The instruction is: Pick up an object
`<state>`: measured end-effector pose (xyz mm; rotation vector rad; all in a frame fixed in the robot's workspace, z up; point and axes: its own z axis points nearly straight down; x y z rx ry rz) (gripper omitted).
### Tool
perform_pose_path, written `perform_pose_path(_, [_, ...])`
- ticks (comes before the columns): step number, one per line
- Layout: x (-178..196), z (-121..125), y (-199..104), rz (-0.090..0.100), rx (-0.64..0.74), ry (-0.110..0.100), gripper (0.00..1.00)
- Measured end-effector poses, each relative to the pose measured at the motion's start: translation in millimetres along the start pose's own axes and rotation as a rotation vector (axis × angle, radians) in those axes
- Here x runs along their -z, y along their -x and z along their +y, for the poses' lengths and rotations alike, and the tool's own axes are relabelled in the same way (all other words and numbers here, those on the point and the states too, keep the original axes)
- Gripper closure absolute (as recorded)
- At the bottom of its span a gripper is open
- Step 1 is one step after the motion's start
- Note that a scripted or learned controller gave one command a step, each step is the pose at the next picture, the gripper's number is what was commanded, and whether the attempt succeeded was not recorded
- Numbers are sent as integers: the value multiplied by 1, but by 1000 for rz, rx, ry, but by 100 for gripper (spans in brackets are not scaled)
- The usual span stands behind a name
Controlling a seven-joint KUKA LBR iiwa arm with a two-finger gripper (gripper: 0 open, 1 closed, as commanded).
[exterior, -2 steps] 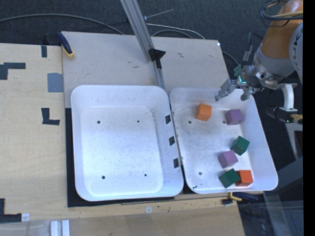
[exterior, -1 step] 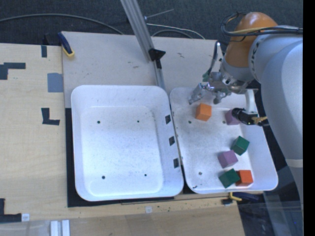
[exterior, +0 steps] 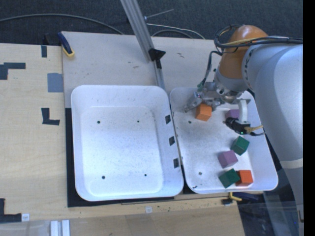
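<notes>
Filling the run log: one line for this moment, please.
gripper low in right white bin | small orange cube at its tip | hold unclear

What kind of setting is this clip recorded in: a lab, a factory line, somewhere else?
Probably a robotics lab bench for pick-and-place trials: two shallow white bins side by side, small coloured blocks such as an orange block under the gripper, loose cables, and tape marks on the bench top.

- I can read no text, label, brand or number anywhere in my camera view.
- The bench (exterior: 29, 132) carries dark tape marks, but I see only plain shapes in them, no letters.
- A small pale tag (exterior: 148, 209) sits at the bench's near edge; anything printed on it is too small for me to make out.
</notes>
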<state>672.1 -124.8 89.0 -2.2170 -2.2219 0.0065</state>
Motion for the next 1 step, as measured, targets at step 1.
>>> perform_pose_path(1, [12,1,0,-1,1,2,100])
